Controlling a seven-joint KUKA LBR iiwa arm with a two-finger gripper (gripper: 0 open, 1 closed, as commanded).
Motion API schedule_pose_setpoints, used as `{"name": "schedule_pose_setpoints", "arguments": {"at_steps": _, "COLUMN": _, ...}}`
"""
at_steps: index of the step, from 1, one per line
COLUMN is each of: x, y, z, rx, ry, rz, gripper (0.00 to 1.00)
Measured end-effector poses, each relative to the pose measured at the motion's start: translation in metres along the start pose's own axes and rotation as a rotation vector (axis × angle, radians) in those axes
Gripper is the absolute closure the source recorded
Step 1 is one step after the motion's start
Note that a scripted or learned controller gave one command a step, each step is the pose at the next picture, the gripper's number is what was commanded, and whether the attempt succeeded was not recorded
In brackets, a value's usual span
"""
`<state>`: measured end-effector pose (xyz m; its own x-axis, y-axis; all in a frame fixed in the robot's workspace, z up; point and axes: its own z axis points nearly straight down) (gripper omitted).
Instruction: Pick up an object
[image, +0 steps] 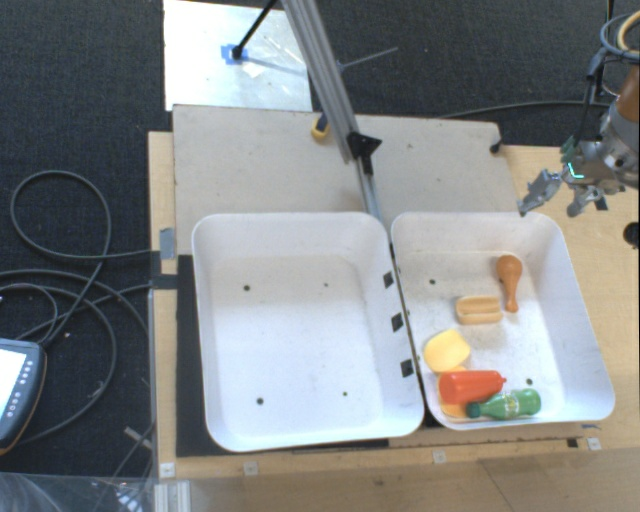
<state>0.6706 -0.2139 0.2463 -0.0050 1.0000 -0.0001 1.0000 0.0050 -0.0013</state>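
Observation:
The right bin (572, 300) holds several toy foods: a brown drumstick (509, 278), a hot dog bun (479, 309), a yellow piece (447, 351), a red pepper (471, 384) and a green bottle (506, 404) near the front wall. My gripper (560, 195) hangs at the bin's far right corner, above the rim, well away from the foods. Its two fingers stand apart with nothing between them.
The left bin (215, 300) lies beside the right one, sharing a middle wall. A slanted metal pole (330, 85) rises behind the bins. Cables (60, 260) and a pendant (15, 385) lie on the floor at left.

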Motion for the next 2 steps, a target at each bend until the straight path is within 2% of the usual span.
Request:
{"name": "schedule_pose_setpoints", "arguments": {"at_steps": 1, "x": 0.0, "y": 0.001, "z": -0.003, "rx": -0.003, "ry": -0.002, "rz": -0.002, "gripper": 0.0}}
{"name": "schedule_pose_setpoints", "arguments": {"at_steps": 2, "x": -0.001, "y": 0.001, "z": 0.038, "rx": -0.001, "ry": -0.001, "rz": 0.001, "gripper": 0.0}}
